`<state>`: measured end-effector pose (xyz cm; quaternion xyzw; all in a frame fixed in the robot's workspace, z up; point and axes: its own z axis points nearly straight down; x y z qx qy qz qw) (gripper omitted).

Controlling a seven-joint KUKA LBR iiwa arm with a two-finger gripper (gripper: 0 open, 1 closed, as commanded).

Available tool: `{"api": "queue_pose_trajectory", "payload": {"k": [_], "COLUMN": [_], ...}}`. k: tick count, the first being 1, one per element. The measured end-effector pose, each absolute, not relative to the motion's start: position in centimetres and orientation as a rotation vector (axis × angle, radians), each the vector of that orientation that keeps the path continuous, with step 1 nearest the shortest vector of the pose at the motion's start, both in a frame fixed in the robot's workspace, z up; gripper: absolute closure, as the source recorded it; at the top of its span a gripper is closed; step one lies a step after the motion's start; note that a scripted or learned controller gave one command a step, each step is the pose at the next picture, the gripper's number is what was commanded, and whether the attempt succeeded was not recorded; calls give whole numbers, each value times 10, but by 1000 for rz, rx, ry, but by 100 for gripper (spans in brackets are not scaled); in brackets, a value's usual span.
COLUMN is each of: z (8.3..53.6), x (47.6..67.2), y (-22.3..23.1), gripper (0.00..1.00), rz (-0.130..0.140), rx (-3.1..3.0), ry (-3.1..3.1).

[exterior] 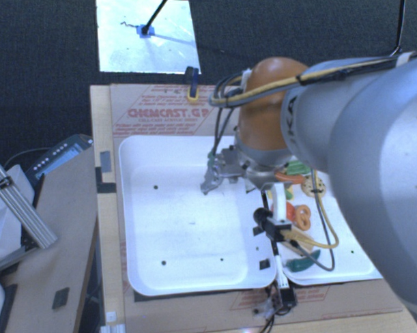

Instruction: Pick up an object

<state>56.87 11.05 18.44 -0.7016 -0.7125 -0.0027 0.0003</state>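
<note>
Gripper (210, 177), grip state unclear, hangs over the left bin's (149, 219) back edge; cardboard (159, 113) beneath, dark curtain behind, arm (358, 143) hiding the right bin (355, 263).

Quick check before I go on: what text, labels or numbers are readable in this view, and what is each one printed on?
"CHEMCAST" in red, then letters that look like "GP": on the brown board behind the left bin.
Smaller red lines beside it: too blurred to read.
Red print on the board's front edge: too small to read.
</note>
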Motion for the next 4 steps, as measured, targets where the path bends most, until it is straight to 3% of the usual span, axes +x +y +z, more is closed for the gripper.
{"api": "queue_pose_trajectory", "payload": {"k": [1,2,3,4], "z": [94,109,262,385], "x": [550,552,533,565], "y": [208,202,230,235], "gripper": [0,100,100,100], "rz": [1,0,-25,-25], "rx": [-2205,-2216,-2214,-2220], "ry": [-2232,-2224,-2234,-2233]}}
